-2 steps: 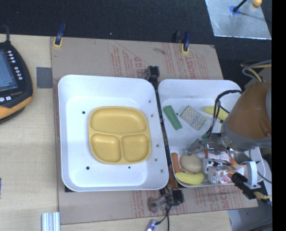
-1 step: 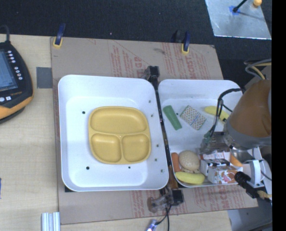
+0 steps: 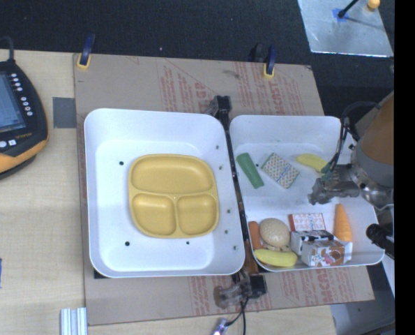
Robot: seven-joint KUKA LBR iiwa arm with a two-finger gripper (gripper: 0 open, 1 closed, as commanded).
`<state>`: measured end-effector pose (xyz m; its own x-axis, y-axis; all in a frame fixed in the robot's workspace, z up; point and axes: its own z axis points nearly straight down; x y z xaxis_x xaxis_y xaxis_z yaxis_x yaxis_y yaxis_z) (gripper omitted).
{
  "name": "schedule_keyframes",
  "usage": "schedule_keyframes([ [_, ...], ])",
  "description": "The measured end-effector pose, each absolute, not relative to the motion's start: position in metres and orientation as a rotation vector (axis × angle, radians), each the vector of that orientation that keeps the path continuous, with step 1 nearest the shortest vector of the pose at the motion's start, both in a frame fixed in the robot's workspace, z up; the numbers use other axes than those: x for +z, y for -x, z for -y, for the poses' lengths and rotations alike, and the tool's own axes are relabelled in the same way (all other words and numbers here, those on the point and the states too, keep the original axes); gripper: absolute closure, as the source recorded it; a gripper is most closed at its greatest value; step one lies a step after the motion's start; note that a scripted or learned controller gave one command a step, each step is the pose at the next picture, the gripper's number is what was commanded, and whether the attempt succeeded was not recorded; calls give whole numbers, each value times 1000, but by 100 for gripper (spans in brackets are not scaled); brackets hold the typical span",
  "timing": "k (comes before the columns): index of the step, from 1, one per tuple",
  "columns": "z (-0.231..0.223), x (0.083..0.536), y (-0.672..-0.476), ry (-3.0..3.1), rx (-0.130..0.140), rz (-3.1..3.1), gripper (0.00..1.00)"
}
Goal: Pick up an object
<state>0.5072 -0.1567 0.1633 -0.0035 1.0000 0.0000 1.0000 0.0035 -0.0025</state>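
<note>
Cardboard-covered bench (image 3: 193, 82), two white bins. The gripper (image 3: 327, 187) hangs at three o'clock in the right bin (image 3: 291, 122); how it stands, you cannot tell. Nearest pickable object: the orange carrot (image 3: 342, 222), at five o'clock of it. Descend centred, avoiding the neighbouring carton (image 3: 323, 250).

Open floor mid right bin (image 3: 243, 132); carrot (image 3: 342, 223), cartons (image 3: 320, 246) and banana (image 3: 276, 258) crowd its near side.

White bins (image 3: 102, 187); a yellow plate (image 3: 174, 194). A green block (image 3: 250, 170), checkered packet (image 3: 280, 170), orange carrot (image 3: 342, 222), yellow banana (image 3: 275, 258), tan cardboard (image 3: 193, 82).
</note>
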Motion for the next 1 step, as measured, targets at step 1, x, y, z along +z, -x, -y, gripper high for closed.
schedule_keyframes([
  [1,157,163,-507,2216,3,2224,0],
])
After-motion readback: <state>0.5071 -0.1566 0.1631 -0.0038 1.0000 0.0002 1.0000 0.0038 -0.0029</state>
